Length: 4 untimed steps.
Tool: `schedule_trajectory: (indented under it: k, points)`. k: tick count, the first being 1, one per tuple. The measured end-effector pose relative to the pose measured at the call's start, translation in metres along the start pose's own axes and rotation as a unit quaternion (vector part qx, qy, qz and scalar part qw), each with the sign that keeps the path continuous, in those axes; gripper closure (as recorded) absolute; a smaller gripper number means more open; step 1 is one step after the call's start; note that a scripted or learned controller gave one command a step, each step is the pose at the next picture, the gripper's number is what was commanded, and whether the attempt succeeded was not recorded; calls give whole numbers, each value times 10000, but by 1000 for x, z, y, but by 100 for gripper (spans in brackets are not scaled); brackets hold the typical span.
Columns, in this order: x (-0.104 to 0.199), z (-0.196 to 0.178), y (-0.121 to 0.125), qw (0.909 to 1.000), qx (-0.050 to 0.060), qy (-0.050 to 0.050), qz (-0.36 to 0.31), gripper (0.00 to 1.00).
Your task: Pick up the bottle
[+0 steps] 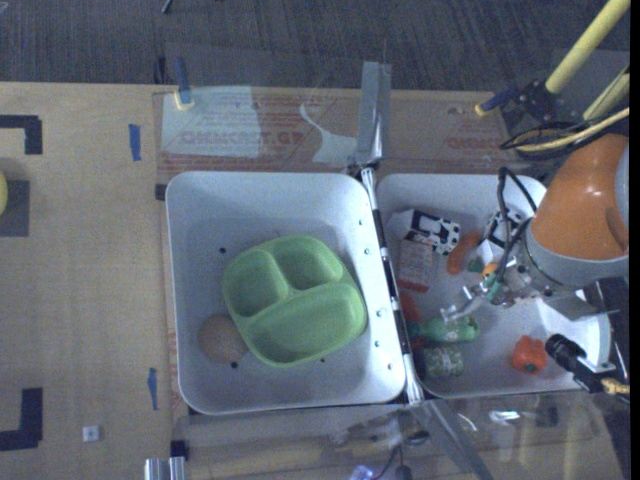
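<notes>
We see a tan wooden worktop (80, 298) over dark carpet (300, 18). The green bottle (447, 330) lies in the right bin (470, 383), just under the end effector (468, 308); its state we cannot tell.

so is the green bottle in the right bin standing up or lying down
Lying down. The green bottle shows its long side, stretched across the right bin's floor, just below the gripper.

two white bins (190, 268), one green divided plate (295, 298), one tan ball (220, 338) (beside the plate), one green bottle (445, 330).
</notes>
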<state>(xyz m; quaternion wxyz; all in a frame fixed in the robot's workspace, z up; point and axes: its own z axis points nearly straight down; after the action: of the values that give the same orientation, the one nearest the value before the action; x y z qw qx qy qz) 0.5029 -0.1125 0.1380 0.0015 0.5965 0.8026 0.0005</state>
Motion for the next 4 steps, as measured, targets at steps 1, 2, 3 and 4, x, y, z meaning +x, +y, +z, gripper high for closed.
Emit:
schedule_trajectory:
  k: [1,2,3,4]
  points:
    - [10,29,-12,9998,1,3,-194,0]
    - [-16,-29,27,9894,11,3,1452,0]
    - [95,-46,4,9832,28,13,1822,0]
    - [61,1,-6,9904,15,8,1382,0]
